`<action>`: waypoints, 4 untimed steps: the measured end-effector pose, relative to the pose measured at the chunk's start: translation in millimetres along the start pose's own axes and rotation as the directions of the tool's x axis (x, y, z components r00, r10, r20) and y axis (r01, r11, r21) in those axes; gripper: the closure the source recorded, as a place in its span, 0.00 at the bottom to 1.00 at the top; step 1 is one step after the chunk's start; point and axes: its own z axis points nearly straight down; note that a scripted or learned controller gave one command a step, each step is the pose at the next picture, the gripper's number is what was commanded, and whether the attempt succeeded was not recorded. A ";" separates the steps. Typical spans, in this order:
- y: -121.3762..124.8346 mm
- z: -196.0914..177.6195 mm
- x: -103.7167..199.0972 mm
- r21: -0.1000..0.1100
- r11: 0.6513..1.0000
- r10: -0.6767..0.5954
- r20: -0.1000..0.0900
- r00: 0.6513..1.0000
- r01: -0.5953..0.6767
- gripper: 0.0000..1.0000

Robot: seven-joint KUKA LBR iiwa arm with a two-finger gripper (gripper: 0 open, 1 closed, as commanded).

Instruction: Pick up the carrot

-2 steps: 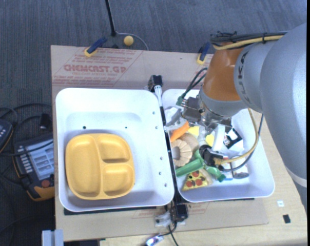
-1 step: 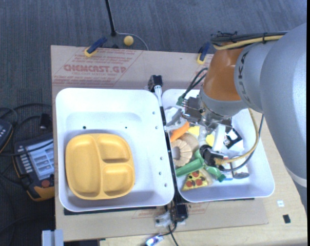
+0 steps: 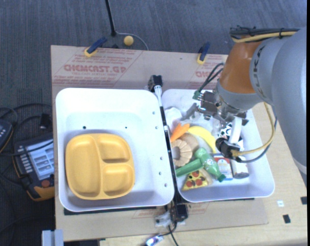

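1. Here, the tool (image 3: 210,110) is seen over the rear part of the right bin (image 3: 258,189), carried by the grey arm (image 3: 278,70) with its orange band, which is brought in from the right.
2. Whether the tool is wide or narrow cannot be told, since its working end is masked by the wrist hardware and the clutter beneath it.
3. The carrot (image 3: 178,130) is found in the right bin, close to that bin's left wall, as a small orange shape lying at a slant.
4. The carrot is placed just to the left of the tool and a little nearer the front; whether the two touch cannot be told.
5. A yellow banana (image 3: 202,135) is laid just beside the carrot, on its right.
6. A tan ribbed round toy (image 3: 183,149) is set directly in front of the carrot, touching or nearly touching it.
7. A green toy (image 3: 196,163) is stretched across the bin's front half, and a pizza slice (image 3: 194,180) is laid near the front wall.
8. A small red and white box (image 3: 225,169) is seen to the right of the green toy.
9. The left bin (image 3: 93,94) is occupied by a yellow divided plate (image 3: 99,164), which is set flat toward the bin's front left.
10. Both bins are borne by the counter (image 3: 93,68), which is covered by a tan sheet printed in red.
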 end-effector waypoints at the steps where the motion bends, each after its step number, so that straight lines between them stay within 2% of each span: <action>1: 33.8 73.1 -21.2 -0.035 0.999 0.037 -0.007 0.999 -0.037 0.00; 2: 19.4 79.6 -40.3 -0.044 0.891 0.451 -0.031 0.892 -0.452 0.00; 3: -9.2 80.7 -40.6 -0.046 0.832 0.552 -0.033 0.833 -0.553 0.00; 4: 37.3 93.2 -36.4 -0.005 0.550 0.835 -0.014 0.550 -0.835 0.00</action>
